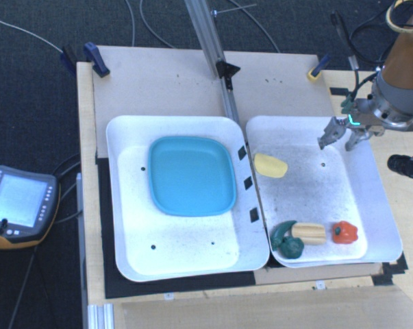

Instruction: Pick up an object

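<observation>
The tool [344, 135] hung spread and empty at two o'clock in the right bin [379, 184]; its arm [405, 67] was cut off by the frame's right edge.

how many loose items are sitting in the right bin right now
4. A yellow piece lies near the bin's left wall. Along the near edge sit a green pepper, a tan block touching it, and a red pepper. None looks hidden.

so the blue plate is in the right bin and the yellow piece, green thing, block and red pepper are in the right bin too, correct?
Not quite. The camera view shows the blue plate in the left bin, not the right bin. The yellow piece, green thing, block and red pepper are in the right bin.
</observation>
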